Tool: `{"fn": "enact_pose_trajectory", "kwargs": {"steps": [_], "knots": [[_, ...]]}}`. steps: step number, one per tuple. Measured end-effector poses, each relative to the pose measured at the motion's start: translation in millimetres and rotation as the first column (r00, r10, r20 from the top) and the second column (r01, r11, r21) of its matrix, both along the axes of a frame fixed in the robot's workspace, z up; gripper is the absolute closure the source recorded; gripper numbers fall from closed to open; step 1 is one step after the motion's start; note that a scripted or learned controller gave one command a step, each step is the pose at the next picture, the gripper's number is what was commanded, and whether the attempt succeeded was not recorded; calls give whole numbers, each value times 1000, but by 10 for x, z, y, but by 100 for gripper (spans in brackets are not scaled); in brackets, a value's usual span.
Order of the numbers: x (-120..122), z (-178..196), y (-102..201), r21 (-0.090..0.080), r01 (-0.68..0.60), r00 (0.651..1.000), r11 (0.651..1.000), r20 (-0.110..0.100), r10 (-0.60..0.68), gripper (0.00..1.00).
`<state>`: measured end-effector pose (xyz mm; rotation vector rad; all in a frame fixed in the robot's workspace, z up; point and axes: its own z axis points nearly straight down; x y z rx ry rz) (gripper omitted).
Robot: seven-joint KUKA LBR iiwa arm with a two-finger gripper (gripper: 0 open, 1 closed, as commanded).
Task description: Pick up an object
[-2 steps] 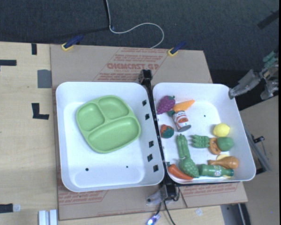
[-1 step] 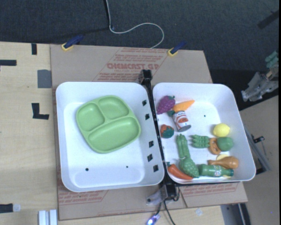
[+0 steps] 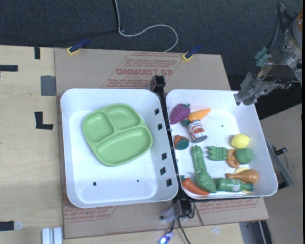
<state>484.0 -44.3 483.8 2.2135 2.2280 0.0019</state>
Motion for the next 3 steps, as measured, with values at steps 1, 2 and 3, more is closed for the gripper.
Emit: {"fn": "enact_pose_trajectory", "kwargs": {"steps": [1,2,3], "knots": [[-12,-992,144,0,5,1000,1000,-13,-5,100],[308,-288,804,0,0,1000,1000,4,0,100],[-16,-227,730,0,5,1000,1000,-4,-5,100]]}}
